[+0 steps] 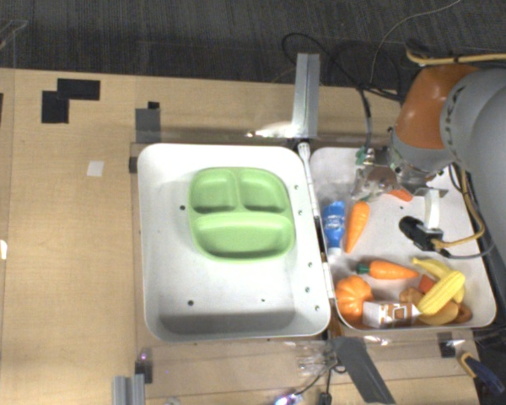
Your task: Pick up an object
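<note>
My gripper (373, 184) hangs over the back of the right bin (337, 165), coming in from the right under the orange-banded wrist. Just below it an orange carrot (357, 226) lies upright on the bin floor, its top close to the gripper. A blue bottle (334, 222) lies to the carrot's left against the bin wall. A small red-orange piece (401, 196) shows right beside the gripper. Nothing is visibly held.
The right bin's front holds a second carrot (390, 269), an orange pumpkin (352, 293), a corn cob (443, 291), a banana (430, 266) and a white bottle (390, 314). A green divided plate (239, 213) sits in the left bin (164, 251).
</note>
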`<state>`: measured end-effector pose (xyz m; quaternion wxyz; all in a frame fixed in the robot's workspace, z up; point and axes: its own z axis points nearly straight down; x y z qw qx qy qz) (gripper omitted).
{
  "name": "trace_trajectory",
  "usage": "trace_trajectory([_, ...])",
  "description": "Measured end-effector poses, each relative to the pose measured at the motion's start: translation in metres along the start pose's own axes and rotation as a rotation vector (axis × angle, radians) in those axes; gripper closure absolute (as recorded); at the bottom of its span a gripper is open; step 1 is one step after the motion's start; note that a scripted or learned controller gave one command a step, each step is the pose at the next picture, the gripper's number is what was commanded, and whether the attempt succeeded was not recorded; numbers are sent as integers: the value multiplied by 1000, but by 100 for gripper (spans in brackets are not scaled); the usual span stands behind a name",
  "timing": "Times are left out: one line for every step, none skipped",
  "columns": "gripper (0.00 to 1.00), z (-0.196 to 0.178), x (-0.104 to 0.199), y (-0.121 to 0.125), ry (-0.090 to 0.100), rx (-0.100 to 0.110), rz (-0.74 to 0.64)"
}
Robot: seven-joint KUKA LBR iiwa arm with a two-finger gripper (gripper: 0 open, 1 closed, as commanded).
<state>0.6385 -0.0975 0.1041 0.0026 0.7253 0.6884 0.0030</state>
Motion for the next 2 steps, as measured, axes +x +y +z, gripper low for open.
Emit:
trace_trajectory([100,16,6,-20,0,-3,90])
trace_trajectory([100,-108,71,-43,-2,6,306])
